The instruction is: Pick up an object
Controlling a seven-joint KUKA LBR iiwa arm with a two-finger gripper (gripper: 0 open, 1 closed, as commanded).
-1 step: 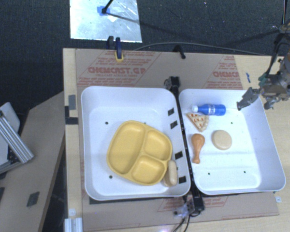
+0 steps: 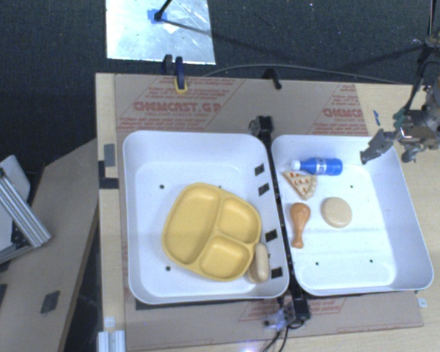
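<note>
You get bright, even overhead light, and the white bins [image 2: 205, 149] nearly wash out. Shadows stay soft. The foil sheet [image 2: 160, 20] glares, and edges look slightly blurred.

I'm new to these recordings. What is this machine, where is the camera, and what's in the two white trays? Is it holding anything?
One camera looks down at a slant on a bench. The robot arm reaches in from the picture's right; its gripper hangs over the far right edge of the right bin, with nothing visible in it. That bin holds a blue bottle, a pizza slice toy, a drumstick toy and a round tan piece. The left bin holds a yellow divided tray with a tan bread-like piece beside it.
</note>
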